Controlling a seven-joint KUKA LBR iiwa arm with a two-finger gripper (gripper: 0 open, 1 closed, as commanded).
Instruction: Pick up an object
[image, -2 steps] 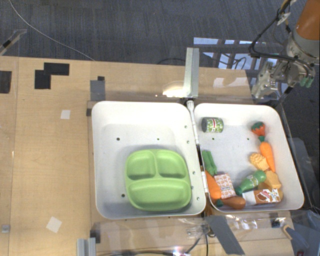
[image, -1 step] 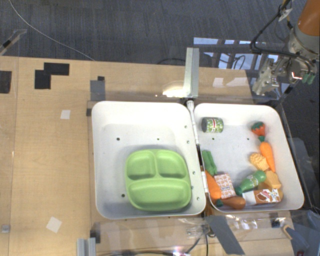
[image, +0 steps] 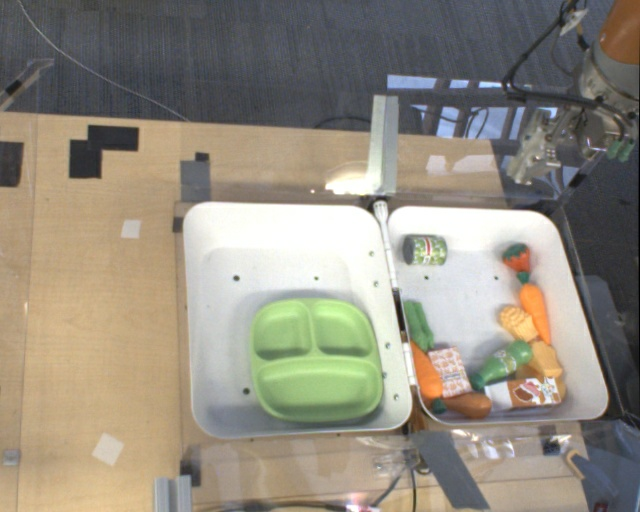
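Note:
The right bin (image: 470, 290) holds several toy foods: a green can (image: 424, 249) at its back left, a red and green fruit (image: 516, 258), an orange carrot (image: 535, 310), a yellow crinkled piece (image: 516, 322), a green bottle (image: 503, 364), a patterned packet (image: 449, 368) and a brown sausage (image: 465, 405). My gripper (image: 548, 150) hangs high beyond the bin's back right corner, outside the bin and well away from every item. Nothing is seen held in it.
A green divided plate (image: 315, 360) lies in the left bin (image: 230, 300). A metal post (image: 384, 150) stands behind the seam between the bins. A second carrot (image: 425, 372) and a green pickle (image: 417, 324) lie along the right bin's left wall.

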